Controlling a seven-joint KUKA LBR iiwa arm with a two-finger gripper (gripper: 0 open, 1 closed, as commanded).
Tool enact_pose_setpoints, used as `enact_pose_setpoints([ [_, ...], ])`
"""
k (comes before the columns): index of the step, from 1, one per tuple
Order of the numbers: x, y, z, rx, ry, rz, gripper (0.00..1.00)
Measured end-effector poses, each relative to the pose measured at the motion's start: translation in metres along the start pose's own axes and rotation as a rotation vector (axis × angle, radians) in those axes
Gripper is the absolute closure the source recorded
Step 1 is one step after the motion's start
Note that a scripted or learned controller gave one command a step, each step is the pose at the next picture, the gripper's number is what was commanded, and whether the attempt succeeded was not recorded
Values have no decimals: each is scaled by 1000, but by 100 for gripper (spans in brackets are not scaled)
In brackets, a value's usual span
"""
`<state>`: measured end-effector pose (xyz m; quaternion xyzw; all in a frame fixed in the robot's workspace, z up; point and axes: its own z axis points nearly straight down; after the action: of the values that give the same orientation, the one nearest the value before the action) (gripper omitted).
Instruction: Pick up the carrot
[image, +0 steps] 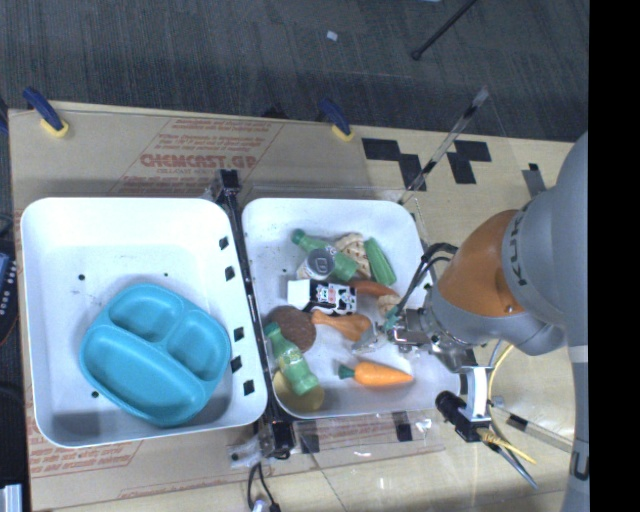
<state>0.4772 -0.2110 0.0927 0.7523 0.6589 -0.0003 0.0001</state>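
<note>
Two white bins are being carried side by side on the tabletop (90, 150). The carrot (378, 375) is lying near the right bin's (420, 240) front edge, just below the tool (385, 330), whose grip state cannot be told.

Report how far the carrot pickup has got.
Done: the arm has reached into the right bin, and its hand sits low among the toy food, just above the carrot. In hand: nothing I can confirm; the carrot lies flat on the bin floor, apart from the hand. Left: close on the carrot and lift it clear. The left bin holds a blue divided plate.
</note>
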Motion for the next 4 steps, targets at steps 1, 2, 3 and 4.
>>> enact_pose_setpoints([
  [1,12,-1,0,-1,-1,239,0],
  [2,13,-3,1,10,8,-163,0],
  [3,14,-2,-9,12,10,-170,100],
  [4,14,-2,-9,12,9,-170,0],
])
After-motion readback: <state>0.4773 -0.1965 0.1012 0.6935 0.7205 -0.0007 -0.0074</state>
